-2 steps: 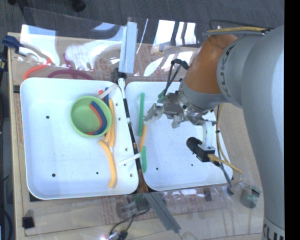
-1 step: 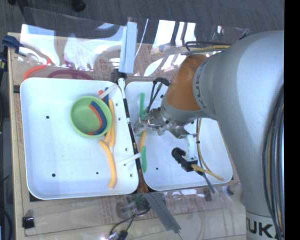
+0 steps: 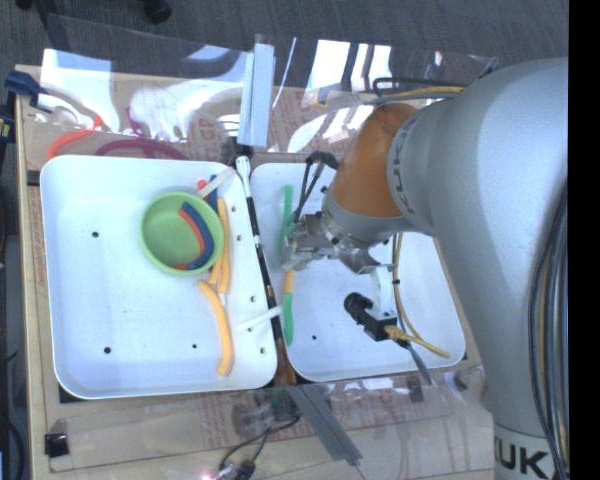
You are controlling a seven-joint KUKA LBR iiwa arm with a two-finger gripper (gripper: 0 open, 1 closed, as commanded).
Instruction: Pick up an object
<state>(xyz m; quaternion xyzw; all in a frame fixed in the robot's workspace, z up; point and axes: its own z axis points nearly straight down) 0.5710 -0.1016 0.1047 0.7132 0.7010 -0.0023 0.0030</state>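
Tool (image 3: 292, 240) is hanging low over right bin (image 3: 325, 353), grip state unclear; green stick (image 3: 287, 208) lying just beside it, green bowl (image 3: 180, 233) sitting further left.

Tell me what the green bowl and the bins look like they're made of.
The green bowl looks like moulded plastic: an even, matte light green with a thick rounded rim. The left bin and right bin look like smooth white plastic trays, with rounded corners and a faint sheen, though painted metal can't be ruled out.
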